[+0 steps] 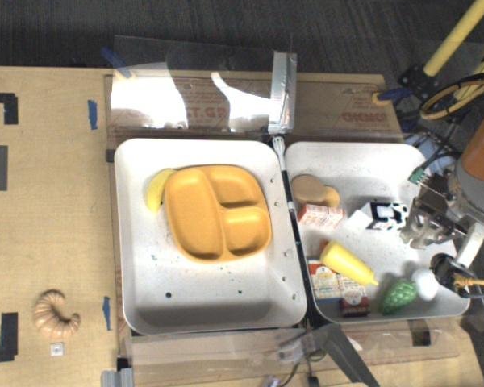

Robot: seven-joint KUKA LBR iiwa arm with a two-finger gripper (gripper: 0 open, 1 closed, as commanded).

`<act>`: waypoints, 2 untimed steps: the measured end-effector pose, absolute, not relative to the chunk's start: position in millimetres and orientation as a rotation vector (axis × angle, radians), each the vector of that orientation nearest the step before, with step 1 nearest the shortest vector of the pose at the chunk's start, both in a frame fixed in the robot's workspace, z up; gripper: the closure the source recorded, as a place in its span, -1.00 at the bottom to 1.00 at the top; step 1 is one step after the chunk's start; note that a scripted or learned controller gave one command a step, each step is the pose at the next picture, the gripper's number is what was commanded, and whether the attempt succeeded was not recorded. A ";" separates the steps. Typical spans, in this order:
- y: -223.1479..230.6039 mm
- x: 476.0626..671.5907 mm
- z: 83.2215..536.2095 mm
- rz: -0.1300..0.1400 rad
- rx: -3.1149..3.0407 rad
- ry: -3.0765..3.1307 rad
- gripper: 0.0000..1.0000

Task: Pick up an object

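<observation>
The gripper (pixel 423 230) is being held over the right edge of the right bin (pixel 363 156), with the grey arm (pixel 477 180) reaching in from the right. Whether anything is being gripped cannot be told, and its metal parts are too cluttered to be read clearly.

Just left of the gripper, a small black-and-white object (pixel 385 214) is lying on the bin floor. Below the gripper, near the bin's lower right corner, a green bumpy object (pixel 398 295) is resting, with a white rounded piece (pixel 426 285) touching its right side. Between these and the bin's left wall, a yellow cone-shaped object (pixel 347 263) is lying tilted, overlapping a red-and-white carton (pixel 332 287) beneath it. A second small red-and-white box (pixel 321 214) is sitting further up, just under a tan bread-like object (pixel 313 189) near the bin's upper left corner. These items are being crowded into the left and lower parts of the bin, near one another.

In the left bin (pixel 137 280), a yellow divided tray (pixel 218 212) is lying, with a yellow banana-like object (pixel 156 188) partly tucked under its left edge.

Outside the bins, on the bench (pixel 40 216) at the lower left, a tan curled object (pixel 56 313) is lying well apart from everything else. Yellow and black cables (pixel 452 95) are lying beyond the right bin's upper corner.
</observation>
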State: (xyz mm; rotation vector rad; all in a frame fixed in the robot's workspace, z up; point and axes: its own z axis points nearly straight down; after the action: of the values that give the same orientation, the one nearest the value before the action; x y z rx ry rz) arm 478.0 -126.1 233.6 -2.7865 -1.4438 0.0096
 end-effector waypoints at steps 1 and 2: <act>-169.9 480.0 294.8 -0.001 -2.398 -2.035 1.00; -136.7 480.4 312.2 0.001 -2.955 -1.069 1.00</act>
State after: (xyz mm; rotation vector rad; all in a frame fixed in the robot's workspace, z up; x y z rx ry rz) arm 480.4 -136.7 312.2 -2.9548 -1.0685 0.0006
